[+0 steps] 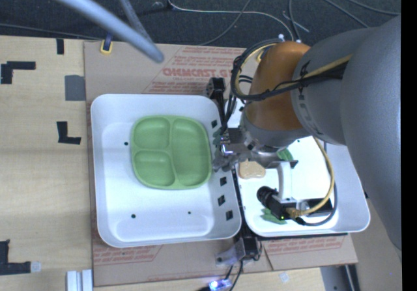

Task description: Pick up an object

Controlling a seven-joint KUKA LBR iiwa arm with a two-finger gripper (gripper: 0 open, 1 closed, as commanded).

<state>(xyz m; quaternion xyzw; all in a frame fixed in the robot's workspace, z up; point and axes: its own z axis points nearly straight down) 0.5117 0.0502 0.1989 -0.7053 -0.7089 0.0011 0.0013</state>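
Note:
My gripper (pixel 226 148) hangs low over the wall where the two white bins meet, beneath the orange wrist band (pixel 277 88). A small tan object (pixel 251 170) lies in the right bin (pixel 352 218) just right of and below the gripper, partly under the wrist. Beside it a bit of a green object (pixel 285 153) peeks out from under the arm. A light green divided plate (pixel 171 152) lies flat in the left bin (pixel 104 153), its right edge close to the gripper. The arm hides most of the right bin's floor.
A black part with cabling (pixel 280 208) hangs over the front of the right bin. Black clips (pixel 223 200) line the wall between the bins. A grey bar (pixel 85 6) crosses the top left. Cardboard (pixel 189 65) lies under both bins.

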